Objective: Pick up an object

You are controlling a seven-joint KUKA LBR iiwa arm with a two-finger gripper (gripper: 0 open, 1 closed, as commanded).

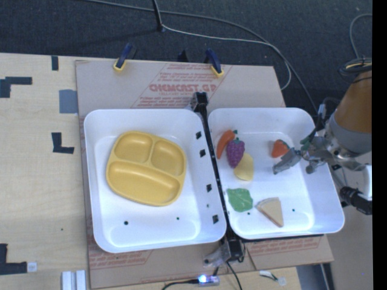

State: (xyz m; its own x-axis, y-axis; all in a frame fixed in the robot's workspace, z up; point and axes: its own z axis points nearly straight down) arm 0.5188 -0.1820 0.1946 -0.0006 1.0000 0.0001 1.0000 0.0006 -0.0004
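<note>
Approach is the step we are judging to be in hand: nothing is sitting between the fingers yet, so the pick is not yet made. We are seeing the gripper (296, 161) hanging over the right side of the right bin (323, 219), with the arm (354, 110) reaching in from the right. Its two fingers are standing apart, so we are reading the jaws as open and holding nothing.

Closest to them, we are finding a small red-orange piece (279, 148) lying near the bin's upper middle, just beside the left-hand finger tip and apart from it. We are taking this piece as the likely target, though any toy would serve. It is looking short and rounded, so we are not able to name a clear long axis or a pointing end for it.

For the next move, we are judging that the gripper needs to shift a little toward the piece, centre over it, descend, and close.

Well apart on the bin's left side, a carrot (225, 141), purple grapes (235, 151) and a yellow piece (245, 170) are clustering.
</note>
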